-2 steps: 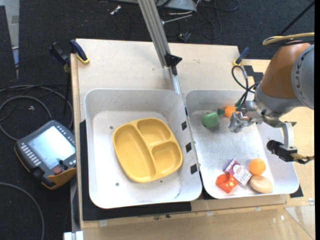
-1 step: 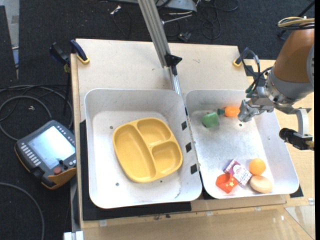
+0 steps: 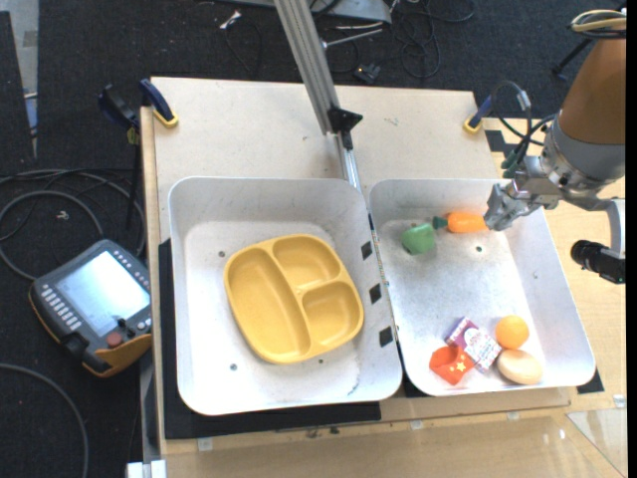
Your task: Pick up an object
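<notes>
Far to my gripper's left, a yellow divided plate (image 3: 294,297) is lying in the left bin (image 3: 189,267), while nearer left a green toy (image 3: 419,238) is sitting in the right bin (image 3: 542,267). I am holding my gripper (image 3: 501,211) just beside the orange carrot-like toy (image 3: 464,222), whose end is almost touching it. Below it a pink packet (image 3: 474,342), red piece (image 3: 450,364), orange ball (image 3: 512,332) and beige egg (image 3: 520,367) are clustering well apart.
</notes>
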Robot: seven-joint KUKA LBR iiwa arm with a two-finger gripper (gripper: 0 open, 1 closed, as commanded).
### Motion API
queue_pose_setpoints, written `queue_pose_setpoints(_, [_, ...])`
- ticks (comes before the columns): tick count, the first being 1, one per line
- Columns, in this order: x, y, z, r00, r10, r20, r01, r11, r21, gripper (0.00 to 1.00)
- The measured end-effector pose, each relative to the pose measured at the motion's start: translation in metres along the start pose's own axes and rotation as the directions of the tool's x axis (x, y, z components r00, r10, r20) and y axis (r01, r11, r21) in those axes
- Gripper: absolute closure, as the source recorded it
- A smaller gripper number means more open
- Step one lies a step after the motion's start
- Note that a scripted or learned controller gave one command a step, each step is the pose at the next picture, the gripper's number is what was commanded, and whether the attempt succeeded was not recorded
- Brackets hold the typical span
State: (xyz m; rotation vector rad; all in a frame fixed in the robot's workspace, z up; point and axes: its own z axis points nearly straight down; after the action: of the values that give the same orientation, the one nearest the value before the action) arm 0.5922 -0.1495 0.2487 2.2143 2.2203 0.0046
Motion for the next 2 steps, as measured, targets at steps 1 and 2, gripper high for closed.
queue_pose_setpoints(1, [0.057, -0.011, 0.012, 1.000, -0.005, -0.004, 0.005, 1.000, 0.009, 1.00])
queue_pose_setpoints(2, [0.106, -0.013, 0.008, 1.000, -0.005, -0.004, 0.005, 1.000, 0.007, 1.00])
